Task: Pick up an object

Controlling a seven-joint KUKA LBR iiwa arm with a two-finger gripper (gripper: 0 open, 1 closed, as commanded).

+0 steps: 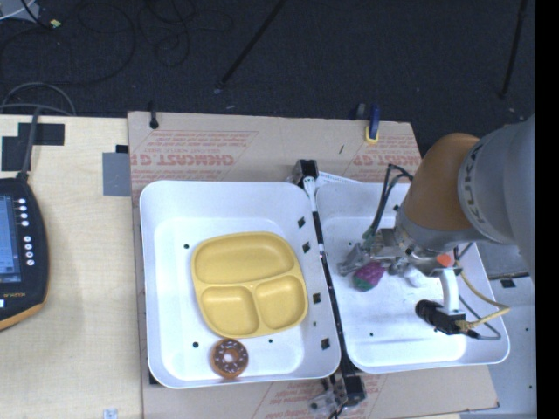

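Gripper low in right-hand bin, just above a partly covered purple object, its opening indiscernible.

Single fixed camera, high above desk, looking down at a slant. Moderate distance: both white bins fully in frame; arm enters from view's right.

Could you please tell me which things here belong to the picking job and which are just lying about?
Job in hand:
- hand, over the right bin
- purple object, just beside the hand

Lying about:
- yellow divided plate in the left bin
- doughnut, same bin, near its front edge
- handheld controller on the bench's left
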